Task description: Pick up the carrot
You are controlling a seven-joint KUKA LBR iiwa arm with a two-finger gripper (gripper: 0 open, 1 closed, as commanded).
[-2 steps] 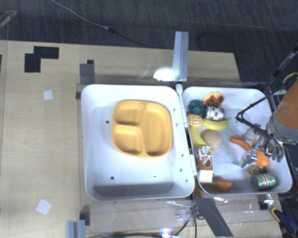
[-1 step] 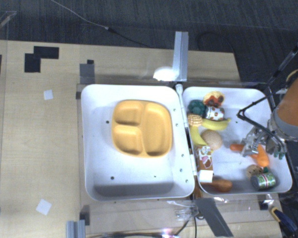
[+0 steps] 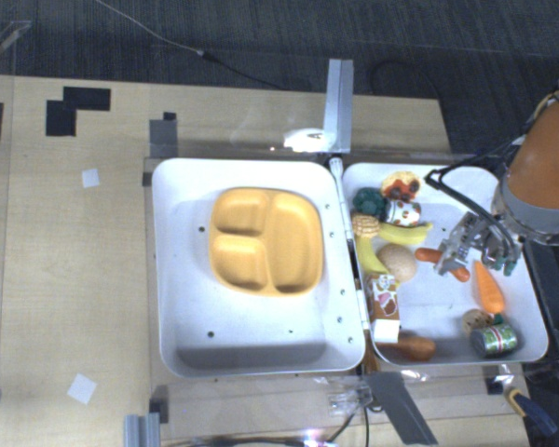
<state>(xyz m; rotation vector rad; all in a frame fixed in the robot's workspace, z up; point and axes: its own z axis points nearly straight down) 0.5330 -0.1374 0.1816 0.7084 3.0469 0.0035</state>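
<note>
Carrot [image 3: 489, 290] lies loose in the right bin [image 3: 531, 343] — jaws [image 3: 461, 250] hover just beside it, their state unreadable — seemingly lining up a grab.

The arm [image 3: 545, 170] is cut off by the frame's 3 o'clock edge. Whether the pincer [image 3: 466, 250] is parted is lost in blur (its tips merge with a small orange-red piece [image 3: 444, 261]). At the bin's 12 o'clock end, the small toys [image 3: 401, 201] are too small to name.
</note>
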